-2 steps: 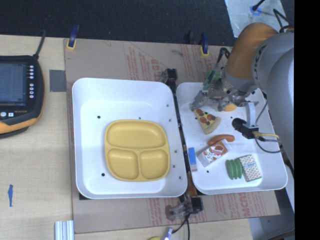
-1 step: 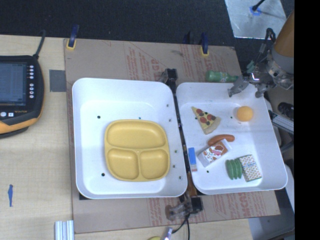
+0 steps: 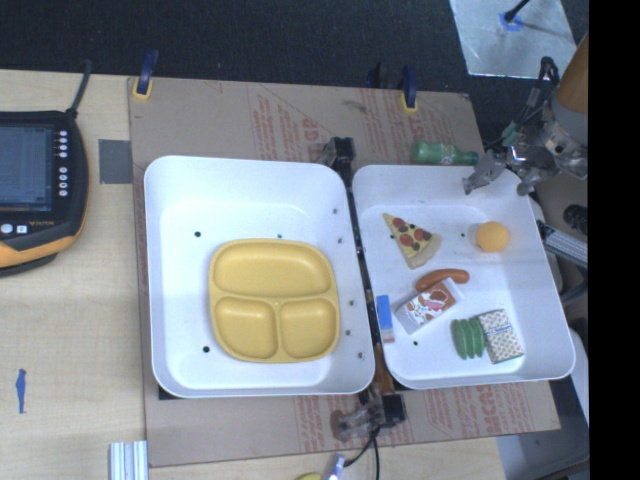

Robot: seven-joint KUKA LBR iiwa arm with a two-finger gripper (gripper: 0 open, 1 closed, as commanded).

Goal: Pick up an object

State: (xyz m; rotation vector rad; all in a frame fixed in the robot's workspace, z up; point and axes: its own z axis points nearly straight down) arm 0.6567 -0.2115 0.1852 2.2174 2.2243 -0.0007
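Nothing lifted yet: the hand (image 3: pixel 497 171) hovers over the far right corner of the right bin (image 3: pixel 560 298), and whether it is open or closed I can't tell. The orange ball (image 3: pixel 491 236) lies nearest, the pizza slice (image 3: pixel 411 238) beside it, the sausage (image 3: pixel 442 278) closer in. Choosing, descending, gripping and lifting all remain.

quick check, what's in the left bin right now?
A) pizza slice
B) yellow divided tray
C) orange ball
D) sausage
B: the yellow divided tray lies in the left bin, while the pizza slice, orange ball and sausage are all in the right bin.
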